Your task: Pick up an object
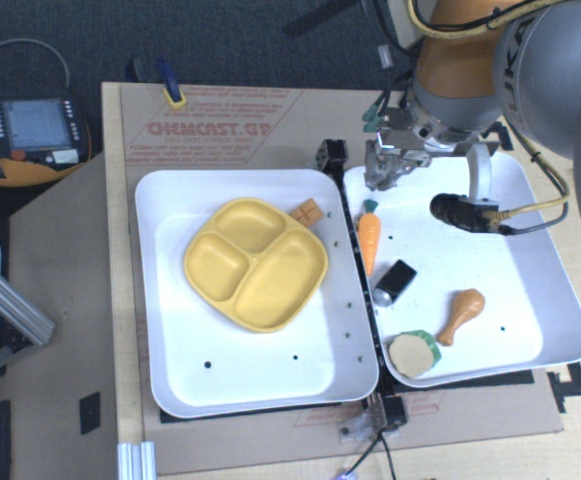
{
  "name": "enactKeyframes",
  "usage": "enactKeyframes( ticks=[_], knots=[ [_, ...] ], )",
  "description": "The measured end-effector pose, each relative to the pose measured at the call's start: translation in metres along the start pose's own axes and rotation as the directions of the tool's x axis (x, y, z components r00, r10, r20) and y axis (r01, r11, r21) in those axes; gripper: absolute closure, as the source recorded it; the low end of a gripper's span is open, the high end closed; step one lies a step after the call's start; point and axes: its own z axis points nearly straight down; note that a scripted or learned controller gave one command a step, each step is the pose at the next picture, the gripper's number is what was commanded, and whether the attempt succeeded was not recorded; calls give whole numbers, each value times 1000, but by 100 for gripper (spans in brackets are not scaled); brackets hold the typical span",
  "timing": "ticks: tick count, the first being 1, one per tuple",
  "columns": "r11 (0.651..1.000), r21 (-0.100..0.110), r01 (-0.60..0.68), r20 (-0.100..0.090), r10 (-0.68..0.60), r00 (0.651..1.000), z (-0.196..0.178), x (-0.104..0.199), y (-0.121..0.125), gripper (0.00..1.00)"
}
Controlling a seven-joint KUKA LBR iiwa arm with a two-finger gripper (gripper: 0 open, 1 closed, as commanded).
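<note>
Left of centre sits the yellow three-section plastic plate [257,263]. Against the right bin's [530,298] left wall lies the small orange toy carrot [369,240]: light, stiff, slick, best pinched across its thick middle. My gripper [382,173] hovers just above its green top, carrying nothing; fingers' spread I cannot tell.

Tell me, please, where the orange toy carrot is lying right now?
The orange toy carrot lies in the right white bin, along its left wall, just below the pincer and above the small black block.
</note>
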Motion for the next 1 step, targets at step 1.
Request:
enactKeyframes(
  ticks=[1],
  knots=[
    [1000, 1, 0, 0, 0, 1000, 17, 53, -4, 100]
  ],
)
